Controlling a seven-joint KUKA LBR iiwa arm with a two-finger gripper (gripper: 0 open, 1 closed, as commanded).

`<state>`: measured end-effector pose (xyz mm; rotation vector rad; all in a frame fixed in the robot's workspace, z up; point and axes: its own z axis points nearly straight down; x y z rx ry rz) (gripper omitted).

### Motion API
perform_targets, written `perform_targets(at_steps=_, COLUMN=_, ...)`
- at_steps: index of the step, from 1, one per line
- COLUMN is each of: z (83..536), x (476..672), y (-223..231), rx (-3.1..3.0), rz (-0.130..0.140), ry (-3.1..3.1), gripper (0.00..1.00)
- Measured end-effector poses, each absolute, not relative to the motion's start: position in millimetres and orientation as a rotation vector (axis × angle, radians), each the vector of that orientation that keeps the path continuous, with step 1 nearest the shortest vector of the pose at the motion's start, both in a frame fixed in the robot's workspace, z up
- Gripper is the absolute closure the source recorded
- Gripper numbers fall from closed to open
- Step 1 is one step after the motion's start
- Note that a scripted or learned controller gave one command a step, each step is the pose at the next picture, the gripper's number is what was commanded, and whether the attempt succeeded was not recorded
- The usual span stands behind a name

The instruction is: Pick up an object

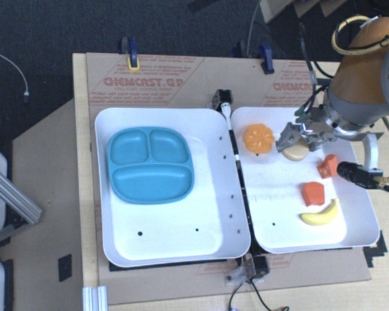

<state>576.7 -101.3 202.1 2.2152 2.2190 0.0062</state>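
My gripper (297, 138) hangs low over the far part of the right bin (272, 235). A pale beige rounded object (295, 153) lies right beneath it, partly covered by it; I cannot see whether they touch. An orange fruit (259, 138) sits just left of the gripper. A small orange-red piece (328, 166) lies to the right of the beige object. Nearer the front lie a red block (313, 193) and a yellow banana (320, 215).
The left bin (168, 238) holds a blue divided plate (151, 165) in its far left half. The ridge where the two bins meet (238, 173) runs close to the orange fruit. The arm comes in from the upper right.
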Motion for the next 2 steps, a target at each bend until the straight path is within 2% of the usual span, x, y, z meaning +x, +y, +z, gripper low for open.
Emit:
perform_targets(at_steps=1, z=252, x=587.5, y=-98, rx=2.214, rz=0.007, ry=2.218, gripper=1.0)
perform_targets(at_steps=2, z=256, x=569.1, y=-47, rx=2.218, rz=0.0, ry=2.229, gripper=1.0)
